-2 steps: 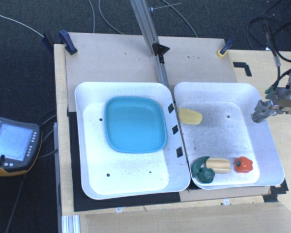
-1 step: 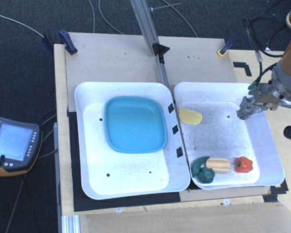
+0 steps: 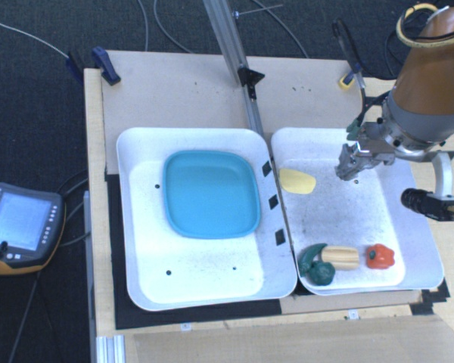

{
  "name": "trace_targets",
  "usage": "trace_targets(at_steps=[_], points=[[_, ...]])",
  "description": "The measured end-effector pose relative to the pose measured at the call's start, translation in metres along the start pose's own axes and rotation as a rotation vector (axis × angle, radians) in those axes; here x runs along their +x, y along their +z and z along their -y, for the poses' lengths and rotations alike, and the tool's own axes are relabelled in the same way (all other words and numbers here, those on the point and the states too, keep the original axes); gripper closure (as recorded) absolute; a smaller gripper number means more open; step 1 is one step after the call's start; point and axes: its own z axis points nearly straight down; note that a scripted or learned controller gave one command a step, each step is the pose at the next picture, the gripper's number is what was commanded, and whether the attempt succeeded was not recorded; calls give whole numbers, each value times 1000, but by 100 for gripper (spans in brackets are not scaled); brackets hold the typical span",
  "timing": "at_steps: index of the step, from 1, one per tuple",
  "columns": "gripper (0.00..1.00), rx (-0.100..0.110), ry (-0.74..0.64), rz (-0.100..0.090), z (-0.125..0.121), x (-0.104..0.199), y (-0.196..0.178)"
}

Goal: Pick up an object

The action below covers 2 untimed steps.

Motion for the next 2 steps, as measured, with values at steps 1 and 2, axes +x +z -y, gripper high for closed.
trace_targets(at_steps=[1, 2], points=[[100, -1, 1, 0, -9, 48, -4], [100, 1, 2, 0, -16, 92, 12]])
